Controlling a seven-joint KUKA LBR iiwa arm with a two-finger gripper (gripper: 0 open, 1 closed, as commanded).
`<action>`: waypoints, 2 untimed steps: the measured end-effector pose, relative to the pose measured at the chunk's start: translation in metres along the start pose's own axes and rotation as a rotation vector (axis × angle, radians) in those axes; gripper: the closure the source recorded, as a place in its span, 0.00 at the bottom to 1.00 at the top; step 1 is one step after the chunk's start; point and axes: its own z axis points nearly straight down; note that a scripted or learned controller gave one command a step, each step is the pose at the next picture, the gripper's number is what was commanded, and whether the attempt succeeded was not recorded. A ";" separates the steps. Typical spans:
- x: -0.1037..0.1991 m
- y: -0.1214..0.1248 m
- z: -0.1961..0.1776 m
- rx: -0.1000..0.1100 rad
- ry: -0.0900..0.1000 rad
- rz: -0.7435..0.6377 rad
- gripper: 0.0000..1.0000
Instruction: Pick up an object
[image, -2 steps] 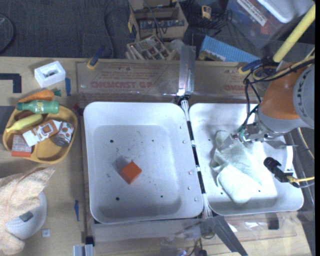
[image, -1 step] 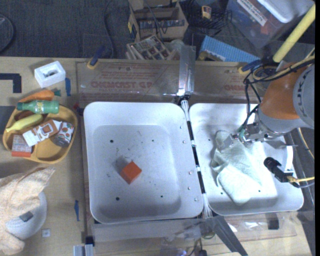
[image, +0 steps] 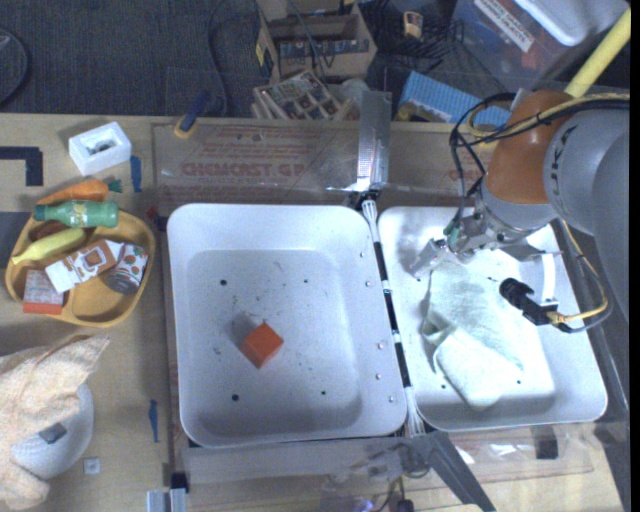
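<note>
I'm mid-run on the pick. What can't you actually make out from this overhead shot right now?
- Gripper, camera view: blurred, pale against the right bin; finger state unreadable.
- White cloth, camera view: washed out against the bin floor; its edges are unclear.
- Orange block in the left bin: underside hidden by itself.

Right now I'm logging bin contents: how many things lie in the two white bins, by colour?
Orange: 1, the block in the left bin.
White: 1, the cloth in the right bin.
Total: 2.
</note>
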 end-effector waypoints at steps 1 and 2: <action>0.022 -0.069 -0.001 -0.001 0.001 -0.341 0.00; 0.020 -0.066 -0.014 -0.010 -0.003 -0.338 1.00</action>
